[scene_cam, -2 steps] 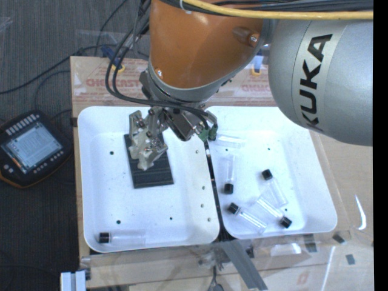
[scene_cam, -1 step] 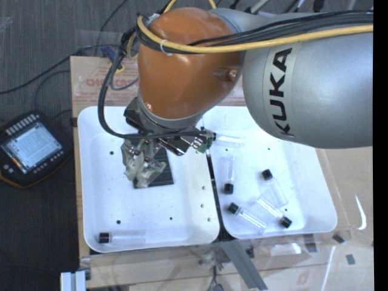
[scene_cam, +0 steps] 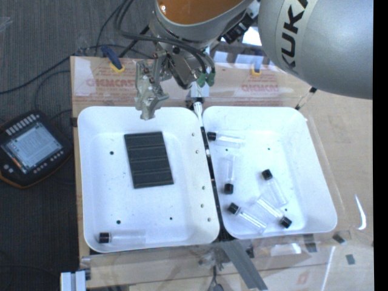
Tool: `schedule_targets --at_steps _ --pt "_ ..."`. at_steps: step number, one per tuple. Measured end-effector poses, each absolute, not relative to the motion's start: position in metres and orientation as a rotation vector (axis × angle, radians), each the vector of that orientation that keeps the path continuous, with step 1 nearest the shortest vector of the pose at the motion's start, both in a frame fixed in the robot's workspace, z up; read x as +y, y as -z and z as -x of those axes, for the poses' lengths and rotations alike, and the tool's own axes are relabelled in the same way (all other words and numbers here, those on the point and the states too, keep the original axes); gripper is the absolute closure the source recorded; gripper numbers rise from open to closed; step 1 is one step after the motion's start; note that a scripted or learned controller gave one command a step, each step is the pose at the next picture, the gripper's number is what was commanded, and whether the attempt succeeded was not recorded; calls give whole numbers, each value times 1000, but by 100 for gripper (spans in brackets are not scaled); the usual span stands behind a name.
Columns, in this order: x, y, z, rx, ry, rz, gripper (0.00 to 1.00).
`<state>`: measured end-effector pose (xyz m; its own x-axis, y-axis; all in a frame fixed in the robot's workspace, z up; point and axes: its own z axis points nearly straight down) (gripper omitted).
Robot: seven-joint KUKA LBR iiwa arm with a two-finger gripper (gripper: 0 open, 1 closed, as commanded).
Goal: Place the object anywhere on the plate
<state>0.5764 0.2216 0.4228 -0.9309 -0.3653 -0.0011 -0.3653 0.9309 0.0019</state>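
The pincer hangs over the twelve o'clock rim of the left bin, just above the dark ribbed plate that lies flat near that bin's middle. Whether the pincer is spread or pressed together cannot be told from this slant, and nothing shows between its tips, so it looks to be carrying nothing.

The likeliest object for the task is a clear tube with a black cap, lying on its side down at the seven o'clock corner of the left bin, well apart from the plate. It lies close along the bin's lower wall, so the sloping side may crowd a grip from that direction.

The right bin holds several more capped tubes, scattered from its ten o'clock corner down to five o'clock, some lying near one another. Any of these could equally be the object meant; if so, the raised rims between the two bins stand in the way of a straight drag and call for a lift over.

The plate lies bare on top, with open floor all round it, so setting something down there should meet no obstruction. A handheld control pad rests off the table at nine o'clock, clear of the work, and cables trail behind the arm at twelve o'clock.
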Motion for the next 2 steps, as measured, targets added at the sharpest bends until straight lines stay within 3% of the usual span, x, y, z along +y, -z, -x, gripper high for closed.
schedule_targets --at_steps 1,2 --pt "235 -431 -529 2877 -6 1265 100" --pt "229 -432 -535 2226 -11 2216 100"
